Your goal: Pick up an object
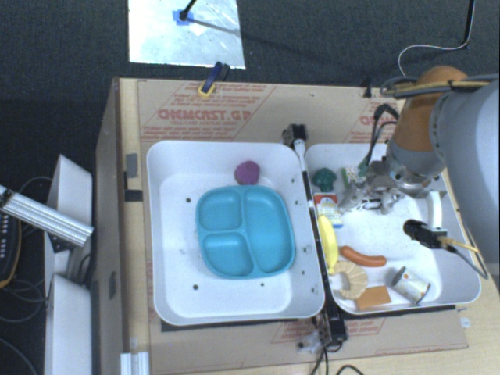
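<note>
While my hand [361, 187] is hovering low in the right bin [461, 283], I cannot tell its grip; the green toy [325, 179] is sitting just beside it, nothing visibly clamped.

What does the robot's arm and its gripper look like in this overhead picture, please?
The arm is a thick, rounded grey body with an orange band above the wrist. A thin dark cable loops beside that band. Below it sits the gripper, a compact grey and silver metal assembly with dark parts, blurred in this view, so finer markings cannot be made out.
</note>
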You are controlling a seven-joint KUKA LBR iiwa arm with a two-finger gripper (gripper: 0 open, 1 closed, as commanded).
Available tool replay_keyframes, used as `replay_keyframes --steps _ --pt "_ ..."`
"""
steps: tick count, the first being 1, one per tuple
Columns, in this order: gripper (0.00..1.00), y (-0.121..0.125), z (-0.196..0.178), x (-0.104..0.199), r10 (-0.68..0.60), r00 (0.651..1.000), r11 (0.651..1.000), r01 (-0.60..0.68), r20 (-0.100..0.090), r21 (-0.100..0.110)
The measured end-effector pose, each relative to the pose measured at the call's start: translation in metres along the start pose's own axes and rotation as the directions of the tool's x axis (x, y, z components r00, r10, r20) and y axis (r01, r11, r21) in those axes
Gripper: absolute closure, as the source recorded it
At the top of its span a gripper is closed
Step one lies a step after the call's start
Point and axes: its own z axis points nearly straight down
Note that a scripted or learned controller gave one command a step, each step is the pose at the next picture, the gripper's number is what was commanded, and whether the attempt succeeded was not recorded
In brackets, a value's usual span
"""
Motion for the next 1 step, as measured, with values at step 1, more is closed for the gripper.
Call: replay_keyframes --steps 1 --pt "0.00 0.0159 -0.0024 0.0055 -0.010 1.000 0.997 0.011 0.015 -0.070"
